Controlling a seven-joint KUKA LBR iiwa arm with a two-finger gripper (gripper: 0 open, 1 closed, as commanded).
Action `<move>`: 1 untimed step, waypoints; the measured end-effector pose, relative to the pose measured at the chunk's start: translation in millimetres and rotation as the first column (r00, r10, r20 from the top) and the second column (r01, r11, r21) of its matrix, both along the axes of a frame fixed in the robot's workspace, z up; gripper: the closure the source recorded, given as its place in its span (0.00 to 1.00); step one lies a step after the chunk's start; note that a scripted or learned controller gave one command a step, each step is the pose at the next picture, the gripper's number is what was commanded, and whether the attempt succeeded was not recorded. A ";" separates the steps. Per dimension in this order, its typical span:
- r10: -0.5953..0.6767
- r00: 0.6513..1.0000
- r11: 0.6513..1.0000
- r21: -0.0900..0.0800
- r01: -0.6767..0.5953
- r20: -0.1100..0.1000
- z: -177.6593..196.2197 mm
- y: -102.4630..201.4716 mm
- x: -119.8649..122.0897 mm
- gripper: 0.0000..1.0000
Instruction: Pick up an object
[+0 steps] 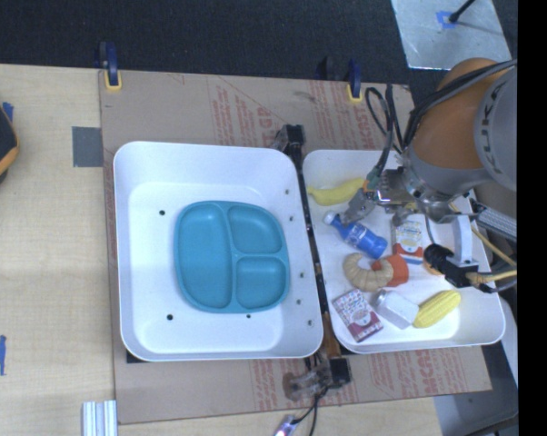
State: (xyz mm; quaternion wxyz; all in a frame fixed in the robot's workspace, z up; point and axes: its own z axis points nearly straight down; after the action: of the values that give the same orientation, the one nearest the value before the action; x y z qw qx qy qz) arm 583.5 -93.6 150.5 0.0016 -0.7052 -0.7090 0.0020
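Arm reaching in over the right bin

The grey arm (487, 116), with its orange band above the wrist, comes in from the right and bends down over the right bin (492, 332). Its gripper (369, 198) hangs low above that bin's far-left part, tilted toward the bin's left wall. Black cables loop up beside the wrist.

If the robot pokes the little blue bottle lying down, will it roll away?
Probably a little. The blue bottle lies on its side in the right bin and looks round, so a sideways push could roll it. It looks small and likely light. The banana and the pretzel-like toy nearby may stop it.
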 end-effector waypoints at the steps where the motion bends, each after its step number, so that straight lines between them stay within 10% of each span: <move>1: -0.001 1.000 1.000 0.000 0.001 0.000 -59.4 -11.6 -54.9 0.00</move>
State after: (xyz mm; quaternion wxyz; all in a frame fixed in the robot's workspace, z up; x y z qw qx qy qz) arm 528.7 -105.2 91.1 0.0016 -0.7054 -0.7088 0.0018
